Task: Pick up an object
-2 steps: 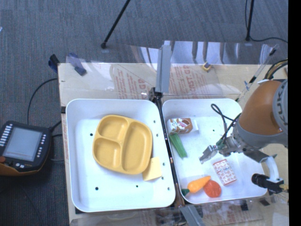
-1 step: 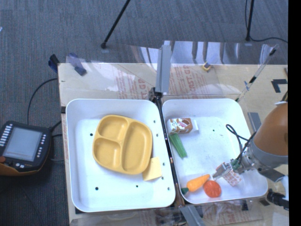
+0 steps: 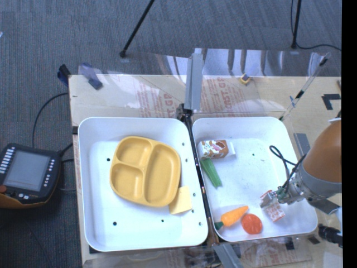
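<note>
Left white bin (image 3: 95, 149) had a yellow divided plastic plate (image 3: 146, 171) and pale cheese slice (image 3: 182, 201). Right white bin (image 3: 268, 127) held an orange toy carrot (image 3: 234, 215) just left of the gripper (image 3: 273, 201); couldn't tell its grip.

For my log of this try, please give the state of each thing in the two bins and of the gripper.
yellow divided plate: upright in left bin
yellow cheese slice: flat beside plate
snack packet: lying, right bin
green pod: lying
carrot: lying
orange slice: flat
gripper: low in right bin

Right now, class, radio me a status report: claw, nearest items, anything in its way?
Claw low in right bin, near corner. Carrot and red disc just beside it. Nothing blocking them.
</note>
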Controlling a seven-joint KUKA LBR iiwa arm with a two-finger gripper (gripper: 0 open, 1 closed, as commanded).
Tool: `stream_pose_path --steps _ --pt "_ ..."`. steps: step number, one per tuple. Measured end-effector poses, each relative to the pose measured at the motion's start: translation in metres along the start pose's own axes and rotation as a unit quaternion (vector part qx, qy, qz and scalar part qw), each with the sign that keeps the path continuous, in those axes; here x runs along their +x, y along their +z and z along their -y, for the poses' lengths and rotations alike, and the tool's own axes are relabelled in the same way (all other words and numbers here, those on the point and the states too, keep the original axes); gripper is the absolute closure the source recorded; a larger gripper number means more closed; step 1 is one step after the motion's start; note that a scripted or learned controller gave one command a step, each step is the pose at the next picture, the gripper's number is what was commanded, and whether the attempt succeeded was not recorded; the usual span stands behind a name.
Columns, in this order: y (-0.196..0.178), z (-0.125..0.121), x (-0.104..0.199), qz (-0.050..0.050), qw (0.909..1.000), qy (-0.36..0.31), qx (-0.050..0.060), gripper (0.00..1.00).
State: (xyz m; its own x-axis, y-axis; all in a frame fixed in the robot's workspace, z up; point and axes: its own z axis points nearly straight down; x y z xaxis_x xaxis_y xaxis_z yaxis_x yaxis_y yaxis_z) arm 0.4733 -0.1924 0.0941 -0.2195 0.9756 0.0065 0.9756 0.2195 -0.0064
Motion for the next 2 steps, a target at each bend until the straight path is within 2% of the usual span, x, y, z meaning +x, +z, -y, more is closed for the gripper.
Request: stream_pose_path --steps 1,2 --pt "0.009 -0.024 0.091 0.001 0.9867 0.163 0.000 1.00" --pt "-0.094 -0.045 0.183 0.001 0.9937 0.112 -0.006 1.00"
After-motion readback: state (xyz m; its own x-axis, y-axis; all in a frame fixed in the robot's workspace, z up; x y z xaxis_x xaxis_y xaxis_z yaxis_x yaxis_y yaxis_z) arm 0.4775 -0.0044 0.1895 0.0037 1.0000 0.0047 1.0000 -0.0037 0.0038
